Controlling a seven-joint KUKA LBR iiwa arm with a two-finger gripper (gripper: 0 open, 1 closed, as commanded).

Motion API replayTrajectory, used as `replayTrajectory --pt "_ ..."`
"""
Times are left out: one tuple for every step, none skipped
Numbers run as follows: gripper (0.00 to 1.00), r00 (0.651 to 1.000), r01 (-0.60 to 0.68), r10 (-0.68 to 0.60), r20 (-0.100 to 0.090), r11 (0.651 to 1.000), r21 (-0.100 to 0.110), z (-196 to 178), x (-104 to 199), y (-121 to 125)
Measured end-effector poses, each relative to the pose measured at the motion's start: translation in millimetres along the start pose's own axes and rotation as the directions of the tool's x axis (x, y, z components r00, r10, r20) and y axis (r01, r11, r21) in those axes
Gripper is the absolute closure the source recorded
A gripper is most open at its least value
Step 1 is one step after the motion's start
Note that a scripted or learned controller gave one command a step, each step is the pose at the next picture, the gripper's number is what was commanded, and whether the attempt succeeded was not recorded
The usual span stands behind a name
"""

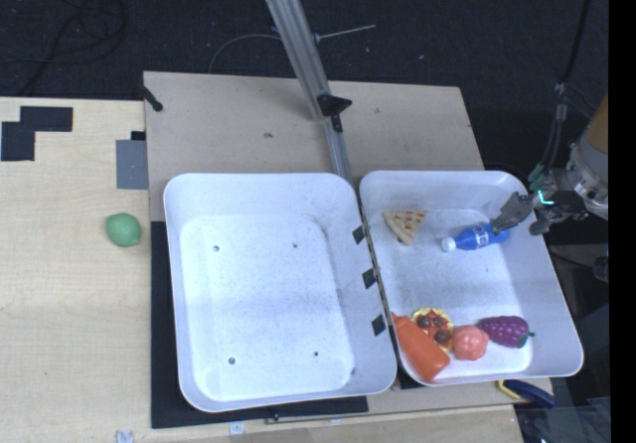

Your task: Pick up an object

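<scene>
From the camera view, looking down on the bench at a slant, two shallow white bins sit side by side. The left bin [199, 195] shows its bare white floor. The right bin [556, 332] holds the objects.

The gripper [527, 213] reaches in from the right, over the upper right edge of the right bin. Two dark fingers [514, 207] point leftward and stand a little apart — nothing is seen between them. A small teal light glows on the wrist just behind.

Just left of and slightly below the fingertips lies a blue bottle [475, 237], on its side, its white cap toward the left and its blue end toward the gripper. The nearest finger is just beside or touching the bottle's blue end; which of the two cannot be told at this sharpness.

Further left, near the bin's inner wall, lies a tan waffle-like wedge [404, 224]. Along the near edge of the same bin sit an orange carrot-shaped piece [421, 354], a small yellow and red item [432, 320], a pink round fruit [470, 343] and a purple grape bunch [506, 331] — all well apart from the gripper.

On the wooden bench to the left of the bins rests a green ball [124, 229].
</scene>
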State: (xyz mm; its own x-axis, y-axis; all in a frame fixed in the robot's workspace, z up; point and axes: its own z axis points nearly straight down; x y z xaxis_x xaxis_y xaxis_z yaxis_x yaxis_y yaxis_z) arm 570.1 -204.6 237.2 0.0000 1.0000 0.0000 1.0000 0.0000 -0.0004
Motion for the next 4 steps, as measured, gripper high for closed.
replayTrajectory --pt "0.0 1.0 0.0 0.0 0.0 1.0 0.0 0.1 0.0 0.0" --pt "0.0 1.0 0.001 -0.001 -0.001 1.0 0.003 44.5 5.7 -4.0" --pt "0.0 1.0 0.0 0.0 -0.001 1.0 0.005 104.5 1.7 0.0" --pt "0.0 1.0 0.001 -0.001 0.0 1.0 0.001 146.6 2.3 0.1"
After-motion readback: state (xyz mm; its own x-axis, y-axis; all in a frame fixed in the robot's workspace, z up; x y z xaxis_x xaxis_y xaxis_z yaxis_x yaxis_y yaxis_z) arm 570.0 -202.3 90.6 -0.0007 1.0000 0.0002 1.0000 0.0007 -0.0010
